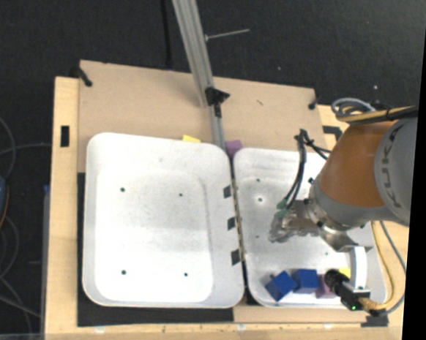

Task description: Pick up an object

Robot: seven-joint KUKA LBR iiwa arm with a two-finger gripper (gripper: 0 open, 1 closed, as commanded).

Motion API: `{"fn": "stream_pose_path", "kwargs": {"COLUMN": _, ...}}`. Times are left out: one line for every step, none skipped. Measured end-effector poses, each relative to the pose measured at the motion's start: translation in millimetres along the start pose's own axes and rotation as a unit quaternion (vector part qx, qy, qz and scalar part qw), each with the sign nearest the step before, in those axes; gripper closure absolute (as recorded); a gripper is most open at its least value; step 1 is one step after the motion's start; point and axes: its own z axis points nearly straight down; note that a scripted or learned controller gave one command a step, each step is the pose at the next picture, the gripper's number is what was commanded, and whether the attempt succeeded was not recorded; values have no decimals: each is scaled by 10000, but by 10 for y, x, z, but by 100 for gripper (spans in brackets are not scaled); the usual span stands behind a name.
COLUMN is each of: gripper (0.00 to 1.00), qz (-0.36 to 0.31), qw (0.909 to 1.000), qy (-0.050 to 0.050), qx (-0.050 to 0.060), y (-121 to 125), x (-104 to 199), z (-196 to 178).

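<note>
Left bin (108,194): sitting on the left half of the bench, meeting its neighbour along the middle seam.
Yellow piece (191,138): peeking over the far rim of the left bin, seemingly lying outside it and so likely out of play.
Purple piece (233,147): sitting at the far end of the seam, tucked between the two rims; looking awkward to reach.
Right bin (264,170): holding the loose objects, all crowding its near wall.
Gripper (283,227): hanging over the middle of the right bin, pointing down at bare floor, farther back than the blocks and apart from them; carrying nothing visible. Spread or pressed together: cannot tell from this slant.
Blue block (280,284): the likeliest pick, lying by the near wall and most open on its left side; sitting askew to the walls, long axis seeming to run from near-left to far-right.
Second blue block (308,279): lying just right of the first, touching or nearly so; sitting squarer, long axis seeming to run left-right.
Purple bit (325,287): hugging the second block's right side, too small to read.
Arm (352,176): reaching in from the right, covering the bin's right half.
Next move, as a judgement: shifting nearward and turning the wrist across the blue block's long axis.
</note>
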Motion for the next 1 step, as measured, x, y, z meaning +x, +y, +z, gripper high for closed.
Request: {"fn": "stream_pose_path", "kwargs": {"gripper": 0, "qz": -4, "qw": 10000, "qy": -4, "qx": 8, "y": -3, "x": -2, "z": 5}}
